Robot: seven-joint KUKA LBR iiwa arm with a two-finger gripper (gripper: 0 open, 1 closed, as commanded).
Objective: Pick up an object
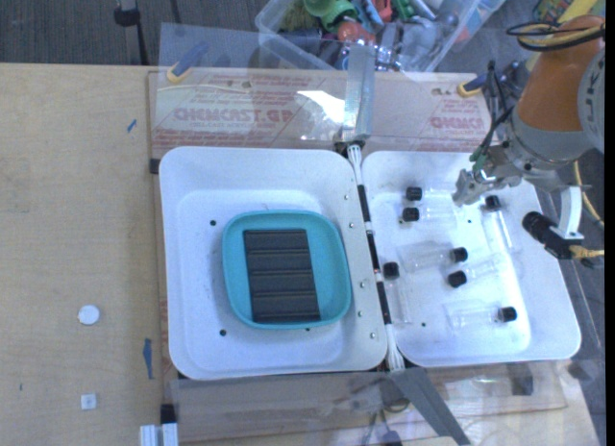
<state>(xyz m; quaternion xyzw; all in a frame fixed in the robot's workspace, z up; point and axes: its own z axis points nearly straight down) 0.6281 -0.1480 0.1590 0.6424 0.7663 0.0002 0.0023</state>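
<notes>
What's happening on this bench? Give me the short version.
A grey robot arm with an orange band reaches in from the right, its hand low over the far part of the right bin. That bin holds several small clear vials with black caps, scattered loose. The left bin holds a teal tray with a dark ribbed block on it. I see nothing gripped yet.
</notes>
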